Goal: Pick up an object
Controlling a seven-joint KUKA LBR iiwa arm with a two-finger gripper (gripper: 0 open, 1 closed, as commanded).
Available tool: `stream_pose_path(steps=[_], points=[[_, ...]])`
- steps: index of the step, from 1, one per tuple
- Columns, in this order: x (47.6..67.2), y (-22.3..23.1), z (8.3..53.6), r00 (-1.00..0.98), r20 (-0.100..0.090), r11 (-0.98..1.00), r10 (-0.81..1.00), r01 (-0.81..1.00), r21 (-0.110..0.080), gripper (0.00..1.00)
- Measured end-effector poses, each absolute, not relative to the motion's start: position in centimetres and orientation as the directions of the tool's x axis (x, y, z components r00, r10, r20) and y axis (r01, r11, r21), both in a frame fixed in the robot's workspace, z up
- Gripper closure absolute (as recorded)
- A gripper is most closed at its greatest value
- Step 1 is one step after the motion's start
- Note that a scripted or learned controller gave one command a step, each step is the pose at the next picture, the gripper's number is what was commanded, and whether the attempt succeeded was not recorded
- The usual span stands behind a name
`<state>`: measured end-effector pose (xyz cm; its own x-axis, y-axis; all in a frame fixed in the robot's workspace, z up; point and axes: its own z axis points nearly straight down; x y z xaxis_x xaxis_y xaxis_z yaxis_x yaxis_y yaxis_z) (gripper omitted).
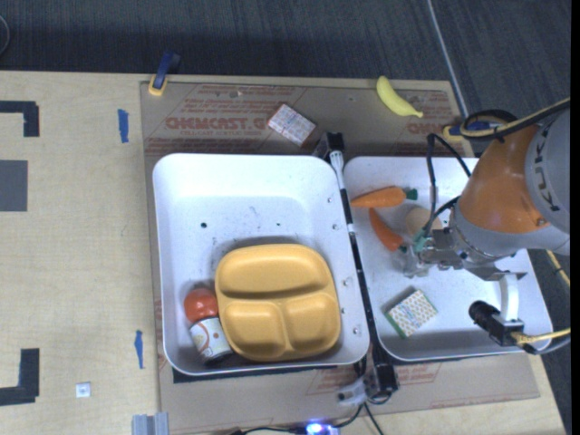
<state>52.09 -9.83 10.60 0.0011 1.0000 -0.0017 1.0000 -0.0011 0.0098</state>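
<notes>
Two white bins stand side by side on the desk (72,243). Nearest, the left bin (172,243) holds one yellow divided tray (276,297) and one small orange-and-white can (207,323) touching the tray's left side. The right bin (453,347) holds one checked packet (412,313) near its front wall and, farther back, two carrots: the short carrot (385,231), just left of the tool (419,254), and behind it the long carrot (381,198), lying crosswise. The tool hangs low over the middle of the right bin, between the packet and the carrots; whether it is wide or narrow cannot be told, and nothing is seen in its grasp. Beyond the bins, on brown cardboard, lie one banana (397,98) and one second packet (291,123). One blue clip (164,69) sits at the far left corner.
</notes>
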Motion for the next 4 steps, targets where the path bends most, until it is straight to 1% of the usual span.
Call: stream_pose_path(steps=[1,2,3,4], points=[[52.1,-9.8,10.6,0.001,-0.002,-0.001,1.000,1.000,0.009,0.00],[48.1,-9.9,8.6,0.000,-0.001,0.000,1.000,1.000,0.005,0.00],[48.1,-9.3,8.6,0.000,-0.001,0.000,1.000,1.000,0.006,0.00],[48.5,-9.2,8.6,0.001,-0.001,-0.001,1.000,1.000,0.002,0.00]])
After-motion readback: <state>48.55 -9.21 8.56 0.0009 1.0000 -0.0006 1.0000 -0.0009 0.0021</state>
